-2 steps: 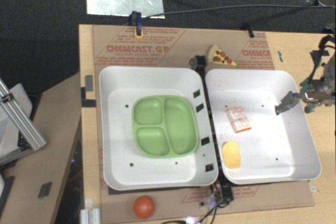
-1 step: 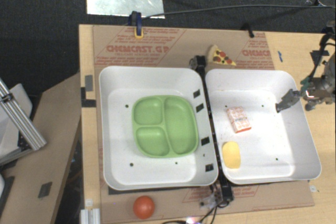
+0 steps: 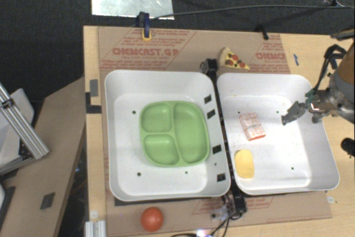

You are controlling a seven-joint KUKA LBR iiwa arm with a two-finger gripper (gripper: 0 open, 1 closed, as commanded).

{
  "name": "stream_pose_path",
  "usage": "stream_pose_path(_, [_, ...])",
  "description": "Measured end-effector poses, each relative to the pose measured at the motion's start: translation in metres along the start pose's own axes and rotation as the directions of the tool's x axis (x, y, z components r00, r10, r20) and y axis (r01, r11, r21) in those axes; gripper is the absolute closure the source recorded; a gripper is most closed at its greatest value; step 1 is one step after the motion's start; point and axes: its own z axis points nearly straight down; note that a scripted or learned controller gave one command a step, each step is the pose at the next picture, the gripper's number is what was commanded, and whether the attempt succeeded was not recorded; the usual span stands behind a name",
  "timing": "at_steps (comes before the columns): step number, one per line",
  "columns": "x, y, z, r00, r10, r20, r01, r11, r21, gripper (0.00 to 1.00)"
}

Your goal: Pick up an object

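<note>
A small pink-and-white packet lies in the right bin, left of its middle. A yellow oval object rests near the same bin's front left corner. My gripper hangs over the right side of that bin, to the right of the packet and apart from it. Nothing shows between its fingers.
The left bin holds a green divided plate. A toy pizza slice lies on the cardboard behind the bins. A red ball sits in front of the left bin. A metal frame stands at the far left.
</note>
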Motion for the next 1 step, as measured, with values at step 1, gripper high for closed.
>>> stream_pose_path(1, [-0.0011,0.0026,0.0421,1.0,0.0,0.0,0.0,1.0,0.0,0.0])
